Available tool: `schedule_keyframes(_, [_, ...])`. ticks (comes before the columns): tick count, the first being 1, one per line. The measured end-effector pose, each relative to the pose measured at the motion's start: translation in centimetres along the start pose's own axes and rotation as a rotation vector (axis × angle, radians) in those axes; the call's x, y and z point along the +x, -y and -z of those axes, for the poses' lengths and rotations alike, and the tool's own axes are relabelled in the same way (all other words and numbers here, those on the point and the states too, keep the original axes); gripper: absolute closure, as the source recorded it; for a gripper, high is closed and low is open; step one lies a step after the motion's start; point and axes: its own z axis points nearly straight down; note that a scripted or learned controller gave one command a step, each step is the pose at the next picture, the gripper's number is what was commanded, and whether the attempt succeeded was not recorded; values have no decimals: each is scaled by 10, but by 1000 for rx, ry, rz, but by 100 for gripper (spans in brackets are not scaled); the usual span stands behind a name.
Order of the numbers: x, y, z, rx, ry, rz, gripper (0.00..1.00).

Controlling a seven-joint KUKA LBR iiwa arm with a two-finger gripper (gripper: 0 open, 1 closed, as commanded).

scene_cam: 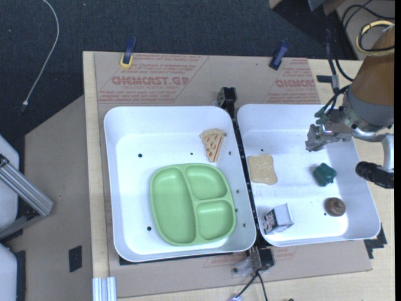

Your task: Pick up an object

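Note:
My gripper (pixel 317 137) hangs over the back right part of the right bin (pixel 294 231), below the grey arm with its orange band. A dark green lump (pixel 324 174) lies just in front of the gripper, a little to its right. A brown ring-shaped piece (pixel 334 207) sits nearer the front right corner. A tan bread slice (pixel 262 168) rests by the bin's left wall. A small grey and white packet (pixel 277 218) lies at the front left of this bin.
The left bin (pixel 125 137) holds a green divided plate (pixel 192 203) and a wedge-shaped toast piece (pixel 213 144) at its back right. A black clamp (pixel 227 96) sits between the bins at the back. Cables run at the far right.

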Motion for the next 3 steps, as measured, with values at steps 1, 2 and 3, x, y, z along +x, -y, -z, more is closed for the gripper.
schedule_keyframes(1, [-7,-7,61,-1,1,-1,100])
schedule_keyframes(2, [41,-17,64,4,-1,3,100])
schedule_keyframes(3, [101,-20,62,8,-4,5,100])
